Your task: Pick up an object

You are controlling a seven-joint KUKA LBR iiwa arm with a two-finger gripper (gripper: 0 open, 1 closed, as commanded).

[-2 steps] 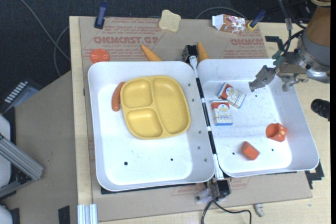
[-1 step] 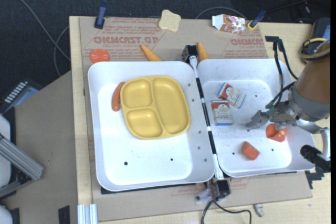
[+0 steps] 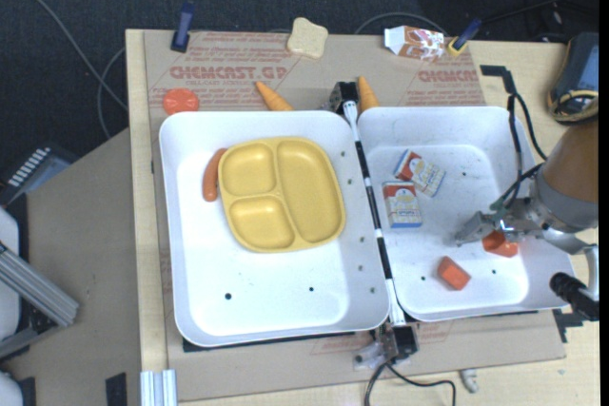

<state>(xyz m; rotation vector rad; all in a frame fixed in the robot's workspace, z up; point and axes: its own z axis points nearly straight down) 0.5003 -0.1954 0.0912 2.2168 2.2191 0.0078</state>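
Note:
My gripper (image 3: 490, 231) is low over the right part of the right bin (image 3: 447, 115), reaching in from the right under the grey arm (image 3: 571, 185). A small red-orange piece (image 3: 501, 245) lies directly at its tip, touching or nearly touching it; whether it is gripped is hidden. An orange chunk (image 3: 454, 274) rests on the bin floor just to the lower left. Two small cartons (image 3: 420, 172) (image 3: 403, 203) lie further left in the same bin.
The left bin (image 3: 266, 304) holds a yellow divided plate (image 3: 282, 193) and a sausage (image 3: 210, 176) beside it. Behind the bins lie a bread slice (image 3: 307, 36), a carrot (image 3: 273, 97), an orange disc (image 3: 177, 100) and a crumpled carton (image 3: 416, 41).

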